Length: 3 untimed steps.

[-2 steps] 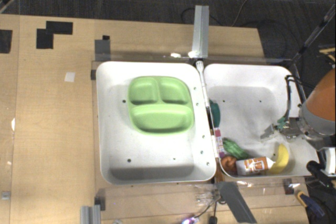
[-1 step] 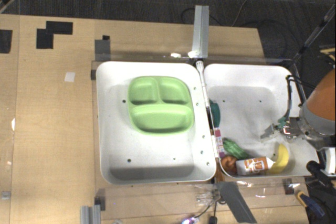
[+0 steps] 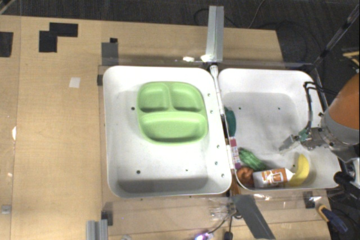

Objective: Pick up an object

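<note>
Left bin [image 3: 112,137]: green divided plate [image 3: 170,111], centre. Right bin [image 3: 264,87]: banana [image 3: 302,170], bottle [image 3: 274,177], green vegetable [image 3: 251,158] along its front edge. Pincer [image 3: 293,142] above banana; whether released or clenched, cannot tell.

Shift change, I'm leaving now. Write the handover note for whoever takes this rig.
Claw: low in the right bin, near its right wall, holding nothing visible.
Things: banana, bottle, a green item and a reddish one clustered at the right bin's front edge. Green divided plate sits in the left bin.
Done: nothing lifted.
Left: grasp one object, likely the banana, closest to the claw.
</note>
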Each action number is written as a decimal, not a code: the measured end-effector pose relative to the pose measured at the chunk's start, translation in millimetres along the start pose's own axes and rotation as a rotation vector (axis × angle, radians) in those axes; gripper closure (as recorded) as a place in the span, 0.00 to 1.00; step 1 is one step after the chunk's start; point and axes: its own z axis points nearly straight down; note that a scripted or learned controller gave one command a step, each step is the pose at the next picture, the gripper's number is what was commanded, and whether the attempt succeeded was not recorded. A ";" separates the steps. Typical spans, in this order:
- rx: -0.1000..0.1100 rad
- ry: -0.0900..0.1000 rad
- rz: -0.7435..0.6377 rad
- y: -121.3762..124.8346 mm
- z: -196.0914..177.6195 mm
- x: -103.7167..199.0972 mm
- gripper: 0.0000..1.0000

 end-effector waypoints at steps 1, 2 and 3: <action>0.016 0.006 0.105 -4.1 -63.8 -0.7 0.00; 0.016 0.006 0.154 -5.1 -3.8 2.1 0.00; 0.009 0.004 0.109 -3.1 0.4 1.7 0.00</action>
